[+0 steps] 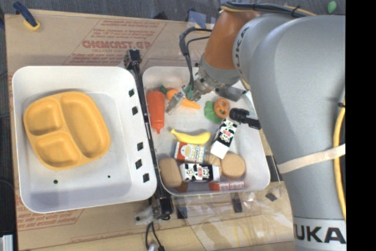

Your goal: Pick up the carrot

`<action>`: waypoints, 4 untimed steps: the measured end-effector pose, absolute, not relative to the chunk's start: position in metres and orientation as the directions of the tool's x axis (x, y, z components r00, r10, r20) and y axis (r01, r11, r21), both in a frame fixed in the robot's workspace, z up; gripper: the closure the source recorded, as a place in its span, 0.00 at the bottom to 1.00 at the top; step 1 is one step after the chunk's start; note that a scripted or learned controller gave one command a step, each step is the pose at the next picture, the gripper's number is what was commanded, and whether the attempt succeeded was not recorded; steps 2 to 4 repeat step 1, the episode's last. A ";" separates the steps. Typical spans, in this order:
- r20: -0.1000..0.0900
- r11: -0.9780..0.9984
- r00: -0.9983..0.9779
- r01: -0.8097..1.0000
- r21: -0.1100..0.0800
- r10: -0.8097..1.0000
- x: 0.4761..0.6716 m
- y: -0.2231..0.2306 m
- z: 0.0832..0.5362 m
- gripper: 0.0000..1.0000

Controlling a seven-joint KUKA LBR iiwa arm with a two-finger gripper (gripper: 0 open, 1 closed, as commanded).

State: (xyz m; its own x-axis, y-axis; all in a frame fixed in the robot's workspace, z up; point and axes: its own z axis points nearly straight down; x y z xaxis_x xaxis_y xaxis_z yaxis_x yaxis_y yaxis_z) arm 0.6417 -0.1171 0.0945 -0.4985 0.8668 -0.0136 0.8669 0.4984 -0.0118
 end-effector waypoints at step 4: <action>-0.009 0.506 -0.506 0.862 -0.008 0.862 0.643 -0.113 0.105 1.00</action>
